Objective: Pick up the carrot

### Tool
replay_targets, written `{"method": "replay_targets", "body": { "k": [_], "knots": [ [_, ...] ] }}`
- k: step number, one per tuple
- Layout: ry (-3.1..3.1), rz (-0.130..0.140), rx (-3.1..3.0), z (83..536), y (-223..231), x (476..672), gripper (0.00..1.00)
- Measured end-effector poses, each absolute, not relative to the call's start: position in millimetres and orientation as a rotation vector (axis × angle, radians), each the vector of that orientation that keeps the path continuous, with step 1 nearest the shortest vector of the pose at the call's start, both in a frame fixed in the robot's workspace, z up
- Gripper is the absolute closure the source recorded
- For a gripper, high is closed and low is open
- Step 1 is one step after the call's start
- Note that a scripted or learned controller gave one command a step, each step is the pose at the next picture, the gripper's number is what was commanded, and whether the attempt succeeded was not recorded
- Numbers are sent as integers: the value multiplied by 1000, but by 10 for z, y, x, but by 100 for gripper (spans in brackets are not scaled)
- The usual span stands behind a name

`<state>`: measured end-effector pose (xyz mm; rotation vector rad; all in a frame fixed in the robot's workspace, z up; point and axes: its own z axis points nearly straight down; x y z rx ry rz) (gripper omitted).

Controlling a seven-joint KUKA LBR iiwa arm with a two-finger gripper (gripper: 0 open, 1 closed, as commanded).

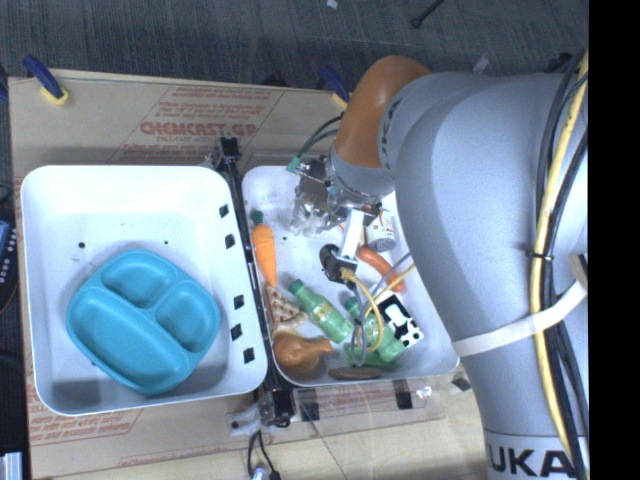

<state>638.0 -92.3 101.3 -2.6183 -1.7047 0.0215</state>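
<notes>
The carrot [264, 252] lies in the right bin [262, 183], a smooth orange taper pressed along the bin's left wall, thick end toward the back and tip pointing to the front. Just beside its tip sits a green plastic bottle [322, 310], slanted, with a brown rounded piece [299, 349] in the front corner. The metal tool [322, 204] hangs over the back of the same bin, near the carrot's thick end but apart from it; how far it is open I cannot tell. The broad grey arm [490, 248] covers the bin's right side. In the left bin [60, 193] rests a glossy blue divided plate [143, 318] with three hollows. Both bins stand on a board-covered desk [150, 118].
</notes>
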Motion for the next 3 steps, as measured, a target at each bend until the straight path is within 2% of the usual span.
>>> {"method": "replay_targets", "body": {
  "k": [1, 2, 3],
  "knots": [
    [-1694, 1, -2640, 1953, -291, 5829, 100],
    [-1341, 13, -2838, 2486, 77, 5520, 100],
    [-1020, 23, -2966, 2595, 22, 5296, 100]
  ]
}}
